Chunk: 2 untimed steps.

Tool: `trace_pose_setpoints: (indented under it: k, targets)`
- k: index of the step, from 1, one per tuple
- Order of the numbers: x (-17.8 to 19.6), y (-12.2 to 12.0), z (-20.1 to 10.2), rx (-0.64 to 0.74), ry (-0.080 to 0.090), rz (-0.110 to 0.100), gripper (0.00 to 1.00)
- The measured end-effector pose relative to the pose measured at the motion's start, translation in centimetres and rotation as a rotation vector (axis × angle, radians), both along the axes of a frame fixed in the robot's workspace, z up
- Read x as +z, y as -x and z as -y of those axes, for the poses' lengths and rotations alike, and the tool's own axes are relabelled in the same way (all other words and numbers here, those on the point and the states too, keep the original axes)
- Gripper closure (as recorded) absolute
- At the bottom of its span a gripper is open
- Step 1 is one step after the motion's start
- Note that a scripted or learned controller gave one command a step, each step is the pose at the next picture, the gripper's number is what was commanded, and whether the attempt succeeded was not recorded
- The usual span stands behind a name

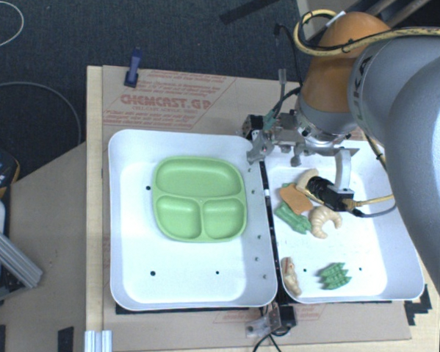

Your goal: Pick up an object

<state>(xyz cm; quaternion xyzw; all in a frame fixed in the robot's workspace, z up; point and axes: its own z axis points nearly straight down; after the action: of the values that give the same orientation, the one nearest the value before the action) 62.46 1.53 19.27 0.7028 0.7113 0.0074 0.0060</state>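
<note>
Two shallow white bins sit side by side on my bench (pixel 93 202), which is covered by a brown sheet with red lettering. My pincer (pixel 309 150) hangs over the far end of the right bin (pixel 392 269), close to the wall shared with the left bin (pixel 129 226). My own wrist hides it, so I cannot tell whether it is apart or together, and I see nothing clamped in it.

The things to pick all lie in the right bin. Just below the pincer is a cluster: an orange wedge (pixel 296 198), a green pod (pixel 293 218) touching it, and a beige croissant-shaped piece (pixel 322 220) beside the pod. Near the front rim, well apart from the cluster, lie a tan lump (pixel 291 276) and a green bunch (pixel 333 275).

A green divided plate (pixel 200 198) rests flat in the left bin.
</note>
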Motion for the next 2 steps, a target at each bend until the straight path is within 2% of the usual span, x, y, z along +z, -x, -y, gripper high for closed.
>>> trace_pose_setpoints:
  k: [1,2]
  targets:
    - [34.3,1.8,1.6,-0.010,0.003,0.004,0.00]
    - [19.4,9.7,-9.2,0.001,0.001,-0.037,0.00]
